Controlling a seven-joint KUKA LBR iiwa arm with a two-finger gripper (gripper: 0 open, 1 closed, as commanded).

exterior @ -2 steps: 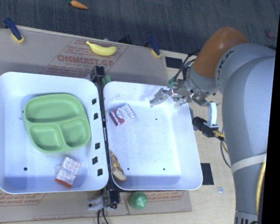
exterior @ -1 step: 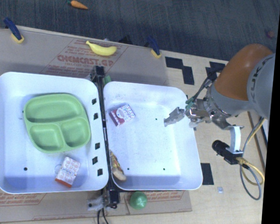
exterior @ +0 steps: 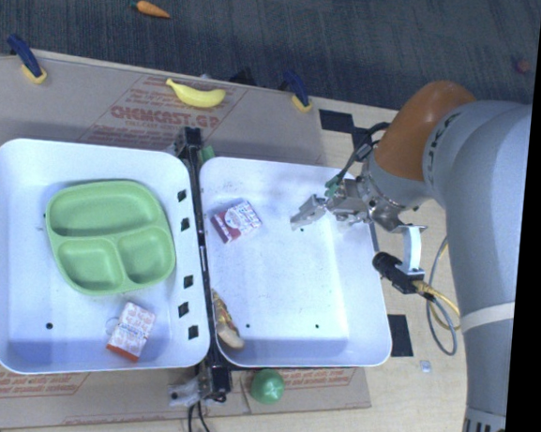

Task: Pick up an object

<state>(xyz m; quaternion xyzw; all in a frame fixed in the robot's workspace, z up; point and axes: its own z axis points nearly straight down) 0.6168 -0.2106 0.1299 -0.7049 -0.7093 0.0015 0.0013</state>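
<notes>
My gripper (exterior: pixel 305 214) hangs over the upper right part of the right bin (exterior: pixel 338 301), its fingertips pointing left. Nothing shows between the fingers. A small red and white packet (exterior: pixel 236 221) lies in the right bin's upper left, a short way left of the fingertips. A tan object (exterior: pixel 226 327) rests at that bin's lower left corner. In the left bin (exterior: pixel 15 235) sit a green divided plate (exterior: pixel 111 235) and an orange and white packet (exterior: pixel 131 329) near the front.
A yellow banana (exterior: pixel 196 92) lies on the cardboard behind the bins. A green ball (exterior: pixel 268 385) sits in front of the right bin. A small orange item (exterior: pixel 153 8) lies on the floor far back. Black clips line the divider between bins.
</notes>
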